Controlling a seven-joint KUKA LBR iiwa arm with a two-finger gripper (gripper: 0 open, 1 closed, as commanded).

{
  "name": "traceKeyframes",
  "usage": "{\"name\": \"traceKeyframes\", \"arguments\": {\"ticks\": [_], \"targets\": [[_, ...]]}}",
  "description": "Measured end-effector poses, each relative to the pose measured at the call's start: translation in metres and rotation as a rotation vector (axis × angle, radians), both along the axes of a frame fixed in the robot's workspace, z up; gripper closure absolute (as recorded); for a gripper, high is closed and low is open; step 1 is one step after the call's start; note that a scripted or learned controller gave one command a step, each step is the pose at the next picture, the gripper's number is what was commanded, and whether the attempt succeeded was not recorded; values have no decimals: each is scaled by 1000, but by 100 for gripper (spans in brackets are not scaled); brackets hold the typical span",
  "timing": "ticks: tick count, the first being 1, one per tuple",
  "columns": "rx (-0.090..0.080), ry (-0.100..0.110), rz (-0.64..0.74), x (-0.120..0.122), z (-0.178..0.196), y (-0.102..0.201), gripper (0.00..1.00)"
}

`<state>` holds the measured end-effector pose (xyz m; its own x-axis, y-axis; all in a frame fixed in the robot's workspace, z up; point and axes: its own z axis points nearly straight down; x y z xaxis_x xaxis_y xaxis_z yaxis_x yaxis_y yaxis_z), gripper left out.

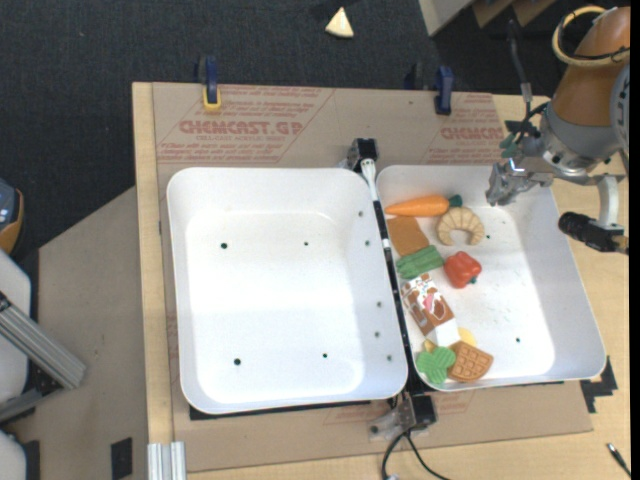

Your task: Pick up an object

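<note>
End effector [503,186] hangs over the far right part of the right bin [560,298], near its back rim. Can't tell how far it's open; too small and dark at this angle. Nothing visible in it, so I'm treating it as carrying nothing.

Closest candidates: croissant [460,227] just to its left and a bit nearer the camera, carrot [418,206] further left, lying across the bin. Past those, toward the divider: a brown flat piece [406,234], a green piece [418,262], and a red pepper [462,269] just beside it. Further toward the front: a printed carton [430,305], then a green leafy thing [434,365] and a waffle-like piece [471,362] at the front rim, touching or overlapping, can't tell which. Left bin [270,288] sits well apart, beyond the divider.

Risks from here, my read:
- A straight descent lands on bare bin floor beside the croissant. Needs a leftward shift first.
- Croissant is curved and rounded, so it may squirt out as the jaws close off-centre.
- Items along the divider are packed tight; a grab there could catch two or wedge a tip between them.
- Flat pieces give little edge to bite.
- Close to the back wall, so rim contact is possible.
</note>
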<state>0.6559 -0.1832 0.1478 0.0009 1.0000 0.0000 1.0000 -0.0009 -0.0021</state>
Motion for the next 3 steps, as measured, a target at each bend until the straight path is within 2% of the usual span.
{"name": "traceKeyframes", "arguments": {"ticks": [2, 3], "targets": [[-1, -5, 2, 9, 15, 14, 100], [-2, -5, 1, 11, 6, 6, 100]]}}
